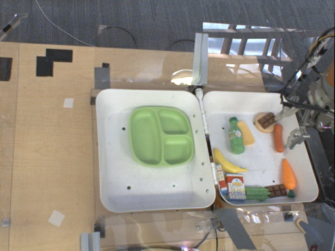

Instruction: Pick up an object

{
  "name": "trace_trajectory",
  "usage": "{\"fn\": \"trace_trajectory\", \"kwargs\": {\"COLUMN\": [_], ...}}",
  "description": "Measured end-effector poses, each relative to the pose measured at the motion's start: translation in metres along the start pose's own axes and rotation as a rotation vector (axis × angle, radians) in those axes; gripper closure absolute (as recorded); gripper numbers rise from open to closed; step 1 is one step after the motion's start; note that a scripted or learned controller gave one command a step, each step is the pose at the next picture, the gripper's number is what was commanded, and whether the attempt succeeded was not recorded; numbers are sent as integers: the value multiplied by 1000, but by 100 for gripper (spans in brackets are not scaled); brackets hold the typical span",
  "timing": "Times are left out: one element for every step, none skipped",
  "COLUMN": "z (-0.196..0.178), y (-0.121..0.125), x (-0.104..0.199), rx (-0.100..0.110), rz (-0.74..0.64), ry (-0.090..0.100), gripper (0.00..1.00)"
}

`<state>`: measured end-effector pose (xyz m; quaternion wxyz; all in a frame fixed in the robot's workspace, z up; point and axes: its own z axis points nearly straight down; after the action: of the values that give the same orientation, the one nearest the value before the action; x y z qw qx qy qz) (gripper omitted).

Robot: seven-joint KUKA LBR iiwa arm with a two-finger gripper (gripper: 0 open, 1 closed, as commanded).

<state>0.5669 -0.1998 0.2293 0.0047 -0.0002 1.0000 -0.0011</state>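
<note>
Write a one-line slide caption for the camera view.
KUKA gripper hovers at the right bin of toy food beside a sausage; left bin holds a green divided plate.

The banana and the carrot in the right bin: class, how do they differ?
The banana is yellow and curved; the carrot is orange and straight. The banana lies slantwise near the bin's left wall; the carrot lies near its right wall, nearly straight up the picture. Both lie flat in the right bin, untouched by the gripper.
</note>
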Motion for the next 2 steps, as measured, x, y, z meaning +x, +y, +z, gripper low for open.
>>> {"fn": "trace_trajectory", "kwargs": {"z": [135,139], "y": [19,100], "x": [-69,-103], "rx": [-6,-5], "rz": [-30,-129], "ry": [12,3], "gripper": [0,0]}}
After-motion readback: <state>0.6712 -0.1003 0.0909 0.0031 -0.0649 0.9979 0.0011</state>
